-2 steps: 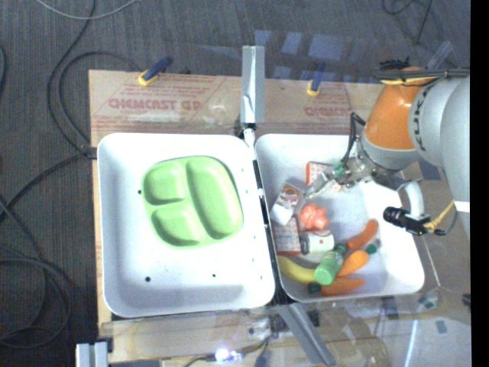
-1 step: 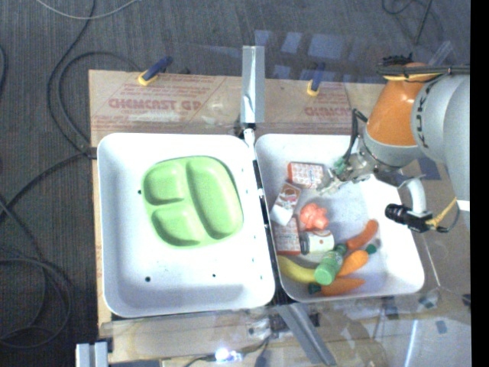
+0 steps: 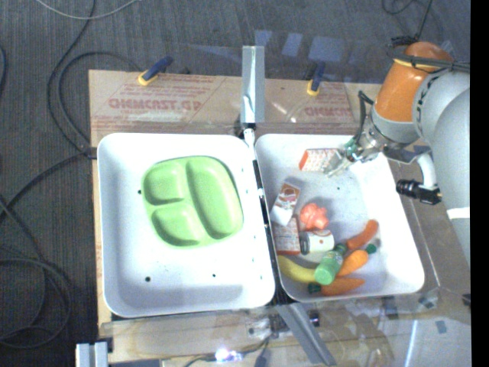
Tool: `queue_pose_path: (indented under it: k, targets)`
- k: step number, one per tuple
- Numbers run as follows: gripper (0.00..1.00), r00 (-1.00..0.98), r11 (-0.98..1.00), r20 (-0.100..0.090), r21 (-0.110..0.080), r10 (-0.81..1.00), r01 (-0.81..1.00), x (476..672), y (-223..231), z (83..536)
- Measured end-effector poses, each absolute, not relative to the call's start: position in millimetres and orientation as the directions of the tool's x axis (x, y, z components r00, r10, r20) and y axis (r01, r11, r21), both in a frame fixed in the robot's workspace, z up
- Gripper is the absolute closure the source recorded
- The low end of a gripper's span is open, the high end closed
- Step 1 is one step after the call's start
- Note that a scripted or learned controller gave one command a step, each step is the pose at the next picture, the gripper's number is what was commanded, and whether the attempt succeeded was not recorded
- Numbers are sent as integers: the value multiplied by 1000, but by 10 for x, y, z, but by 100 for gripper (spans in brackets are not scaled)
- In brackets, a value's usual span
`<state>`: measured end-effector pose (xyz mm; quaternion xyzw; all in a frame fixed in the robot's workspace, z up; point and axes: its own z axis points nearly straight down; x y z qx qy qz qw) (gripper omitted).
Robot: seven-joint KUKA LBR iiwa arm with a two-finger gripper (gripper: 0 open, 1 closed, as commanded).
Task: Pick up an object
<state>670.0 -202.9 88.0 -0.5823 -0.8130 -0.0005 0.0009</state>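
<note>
Camera view, fingers (image 3: 341, 159) beside orange carton (image 3: 319, 159), grip state unclear, carton label unreadable, faint red cardboard print (image 3: 153, 104).

A small orange-and-white carton (image 3: 318, 159) lies flat near the far edge of the right white bin (image 3: 397, 220). A brown-and-white carton (image 3: 285, 202) lies tilted by the bin's left wall. Just beside it rests a red-orange lumpy toy (image 3: 313, 215). Toward the near edge cluster a yellow banana (image 3: 294, 269), a green bottle (image 3: 329, 267) and orange carrots (image 3: 356, 261).
</note>
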Motion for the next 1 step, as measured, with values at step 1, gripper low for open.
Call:
queue_pose_path:
  k: [1]
  targets:
    - [0, -322, 322, 11, -7, 947, 947, 6691, -1999, 883]
